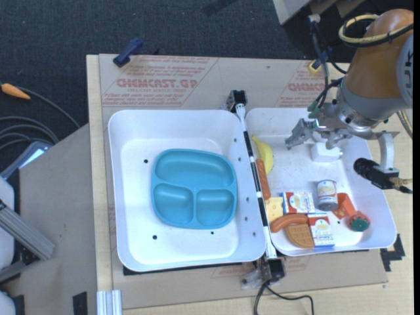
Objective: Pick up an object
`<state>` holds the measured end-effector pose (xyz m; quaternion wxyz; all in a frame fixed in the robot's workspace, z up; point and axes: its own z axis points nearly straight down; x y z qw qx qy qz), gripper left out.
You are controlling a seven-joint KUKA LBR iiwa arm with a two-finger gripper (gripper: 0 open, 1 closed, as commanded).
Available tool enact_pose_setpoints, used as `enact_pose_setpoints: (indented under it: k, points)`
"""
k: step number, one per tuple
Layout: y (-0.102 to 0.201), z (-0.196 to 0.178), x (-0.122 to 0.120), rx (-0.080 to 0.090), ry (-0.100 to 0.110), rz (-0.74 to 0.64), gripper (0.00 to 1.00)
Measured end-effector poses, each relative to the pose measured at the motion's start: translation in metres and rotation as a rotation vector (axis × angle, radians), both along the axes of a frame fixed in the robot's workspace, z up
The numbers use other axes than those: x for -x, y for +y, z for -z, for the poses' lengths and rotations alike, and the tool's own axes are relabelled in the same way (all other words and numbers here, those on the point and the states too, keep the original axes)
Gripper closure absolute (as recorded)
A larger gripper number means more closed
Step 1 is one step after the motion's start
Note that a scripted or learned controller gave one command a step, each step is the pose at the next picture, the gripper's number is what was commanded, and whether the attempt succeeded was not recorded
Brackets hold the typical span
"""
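My gripper (316, 138) hangs over the back part of the right bin (384, 205), open, with nothing between its fingers. A small white block (325, 152) lies just below and in front of it. Further forward in this bin lie a small tin can (326, 193), a carrot (349, 210) with a green top, two little cartons (299, 202), a sausage (286, 222), a round cracker (299, 236) and a yellow cheese wedge (273, 209). A yellow banana (264, 153) and an orange hot dog (262, 179) rest against the bin's left wall.
The left bin (128, 176) holds a blue divided plate (194, 188). A black clamp (236, 100) sits where the two bins meet at the back. The arm's black fitting (371, 169) overhangs the right bin's right side.
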<state>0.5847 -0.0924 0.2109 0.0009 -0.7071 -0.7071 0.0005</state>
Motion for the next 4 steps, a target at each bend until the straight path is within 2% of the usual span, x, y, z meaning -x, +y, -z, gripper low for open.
enact_pose_setpoints:
  k: [1,2,3,4]
  points:
    - [-0.018,0.112,0.023,0.0,0.0,0.001,0.0]
    - [-0.016,0.126,-0.028,0.0,-0.002,-0.001,0.0]
    - [-0.002,0.127,0.041,-0.001,0.001,0.001,0.0]
    - [-0.002,0.117,0.041,-0.001,-0.001,0.002,1.0]
